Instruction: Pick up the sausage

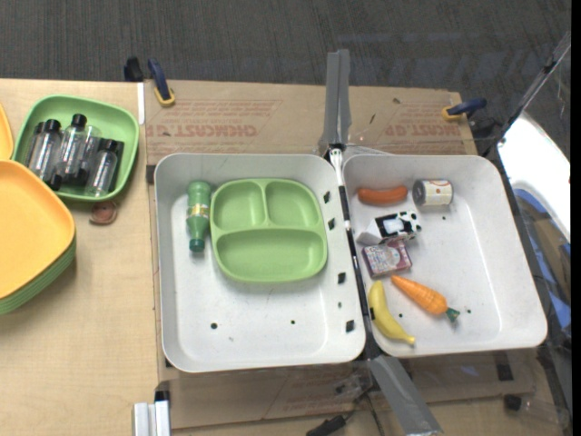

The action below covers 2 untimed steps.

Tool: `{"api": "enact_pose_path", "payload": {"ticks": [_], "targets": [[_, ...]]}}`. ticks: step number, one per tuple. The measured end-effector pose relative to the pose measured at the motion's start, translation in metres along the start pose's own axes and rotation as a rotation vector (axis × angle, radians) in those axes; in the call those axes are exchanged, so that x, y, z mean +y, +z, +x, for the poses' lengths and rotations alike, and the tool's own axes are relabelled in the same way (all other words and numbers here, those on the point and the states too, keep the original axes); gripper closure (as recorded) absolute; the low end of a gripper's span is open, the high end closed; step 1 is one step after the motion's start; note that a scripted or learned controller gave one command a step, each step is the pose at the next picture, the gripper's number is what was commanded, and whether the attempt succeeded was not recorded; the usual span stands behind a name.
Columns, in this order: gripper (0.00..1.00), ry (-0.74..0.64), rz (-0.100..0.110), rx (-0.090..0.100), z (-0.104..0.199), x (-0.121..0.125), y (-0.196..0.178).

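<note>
The sausage [382, 193] lies untouched just left of the small can [433, 193] at the far end of the right bin [508, 271], so the approach seems not yet begun, calling for a descent over it; the gripper's state I cannot tell.

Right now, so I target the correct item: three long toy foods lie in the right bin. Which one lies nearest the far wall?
The sausage, reddish-orange, lying crosswise beside the can. The carrot and the banana lie toward the near edge.
</note>
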State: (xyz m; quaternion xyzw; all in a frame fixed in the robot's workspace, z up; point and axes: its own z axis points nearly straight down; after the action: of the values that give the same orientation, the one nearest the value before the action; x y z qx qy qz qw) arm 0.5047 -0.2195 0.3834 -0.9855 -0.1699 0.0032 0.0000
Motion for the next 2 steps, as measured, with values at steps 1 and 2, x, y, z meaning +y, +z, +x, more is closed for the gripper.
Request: {"api": "enact_pose_path", "payload": {"ticks": [1, 2], "targets": [[0.0, 0.0, 0.0, 0.0, 0.0, 0.0, 0.0], [0.0, 0.0, 0.0, 0.0, 0.0, 0.0, 0.0]]}}
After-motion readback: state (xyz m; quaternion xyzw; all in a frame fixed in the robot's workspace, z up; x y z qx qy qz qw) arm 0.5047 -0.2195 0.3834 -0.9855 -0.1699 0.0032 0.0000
